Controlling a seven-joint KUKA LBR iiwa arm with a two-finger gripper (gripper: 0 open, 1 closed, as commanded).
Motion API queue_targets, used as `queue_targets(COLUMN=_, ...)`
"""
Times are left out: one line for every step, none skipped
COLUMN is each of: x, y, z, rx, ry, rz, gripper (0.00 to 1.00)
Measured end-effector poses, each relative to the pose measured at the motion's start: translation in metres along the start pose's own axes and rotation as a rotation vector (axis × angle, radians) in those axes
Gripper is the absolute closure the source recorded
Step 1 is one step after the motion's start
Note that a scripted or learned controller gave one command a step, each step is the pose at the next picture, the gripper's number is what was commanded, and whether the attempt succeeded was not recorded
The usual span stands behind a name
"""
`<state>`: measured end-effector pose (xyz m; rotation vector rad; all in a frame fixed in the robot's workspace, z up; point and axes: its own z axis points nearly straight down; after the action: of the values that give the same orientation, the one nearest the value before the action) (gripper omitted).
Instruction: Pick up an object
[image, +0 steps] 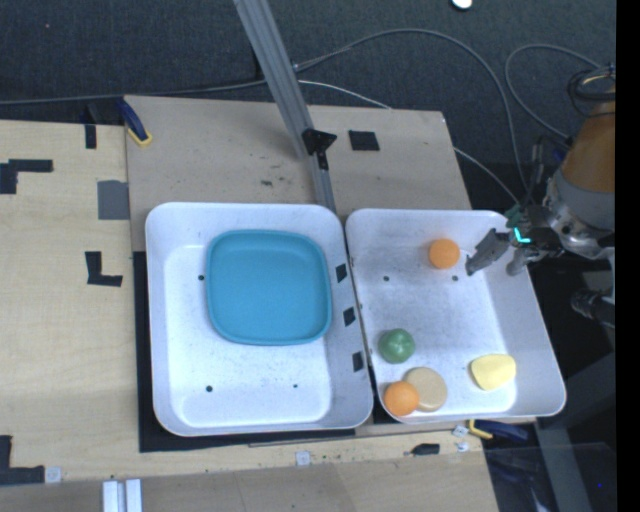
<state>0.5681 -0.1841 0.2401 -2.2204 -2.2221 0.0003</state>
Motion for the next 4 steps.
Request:
queue_targets(x=0.000, y=0.000, z=0.000, rx=0.000, ry=0.000, rz=0.000, gripper=0.00)
queue_targets(x=-0.001, y=-0.001, z=0.063, rx=0.005, ry=0.001, rz=0.000, gripper=0.00)
queue_targets(x=0.002, y=-0.006, z=0.107, rx=0.004, ry=0.001, rz=0.000, gripper=0.00)
queue_targets(x=0.003, y=-0.005, z=0.151, rx=-0.001, ry=0.000, rz=0.000, gripper=0.00)
